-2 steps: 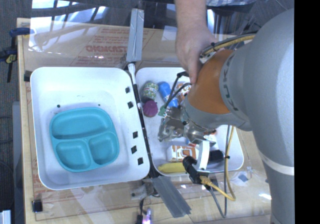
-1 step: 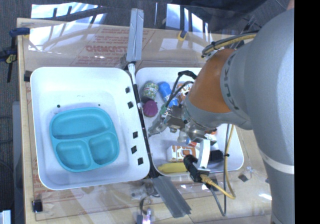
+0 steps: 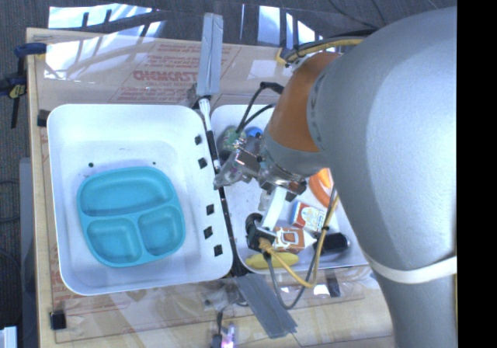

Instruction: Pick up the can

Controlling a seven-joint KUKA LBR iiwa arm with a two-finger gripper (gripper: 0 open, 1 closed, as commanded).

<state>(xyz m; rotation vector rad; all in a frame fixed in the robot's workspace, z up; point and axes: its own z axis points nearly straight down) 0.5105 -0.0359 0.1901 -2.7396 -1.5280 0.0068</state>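
Arm [image 3: 388,129] covers most of the right bin [image 3: 231,117] — contents obscured.

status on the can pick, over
Gripper low in right bin, near the divider wall. Can cannot be told apart; arm covers much of that bin. Small packets and orange item crowd the bin.

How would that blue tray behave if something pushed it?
The tray looks like moulded plastic with three compartments, so it is probably stiff and light. It lies flat and low in the left bin, so it would likely slide rather than tip or roll. Its smooth, shallow rim may be slippery to pinch.
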